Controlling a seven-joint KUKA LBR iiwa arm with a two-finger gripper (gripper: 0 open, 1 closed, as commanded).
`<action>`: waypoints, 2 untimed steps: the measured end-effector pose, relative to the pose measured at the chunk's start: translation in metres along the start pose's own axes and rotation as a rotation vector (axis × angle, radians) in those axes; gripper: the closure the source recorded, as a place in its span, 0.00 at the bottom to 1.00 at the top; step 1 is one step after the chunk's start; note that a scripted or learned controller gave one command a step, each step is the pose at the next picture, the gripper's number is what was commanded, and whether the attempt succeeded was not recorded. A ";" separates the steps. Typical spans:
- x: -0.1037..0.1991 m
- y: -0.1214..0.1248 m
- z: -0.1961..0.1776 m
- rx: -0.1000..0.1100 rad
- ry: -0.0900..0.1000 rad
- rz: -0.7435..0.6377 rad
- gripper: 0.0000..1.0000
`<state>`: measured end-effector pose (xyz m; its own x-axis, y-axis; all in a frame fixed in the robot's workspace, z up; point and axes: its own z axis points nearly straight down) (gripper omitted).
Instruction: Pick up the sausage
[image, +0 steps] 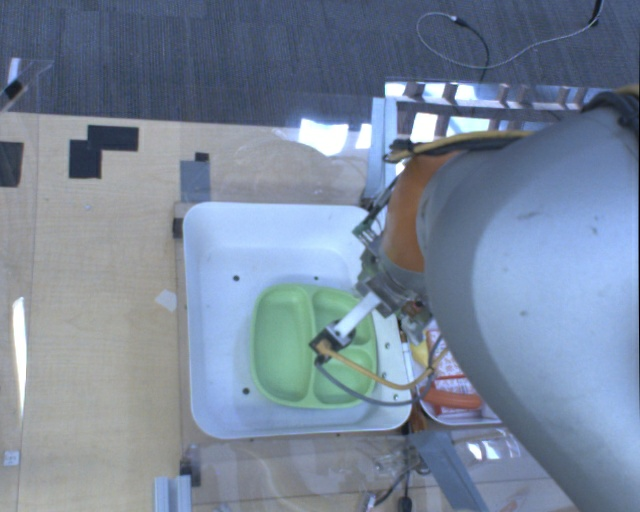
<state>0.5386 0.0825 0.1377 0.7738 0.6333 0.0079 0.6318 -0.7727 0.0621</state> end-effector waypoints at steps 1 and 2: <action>0.000 0.001 0.002 -0.007 0.004 0.066 0.00; -0.008 0.008 -0.005 -0.009 -0.014 0.073 1.00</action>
<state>0.5370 0.0714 0.1435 0.8182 0.5749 -0.0015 0.5736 -0.8161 0.0706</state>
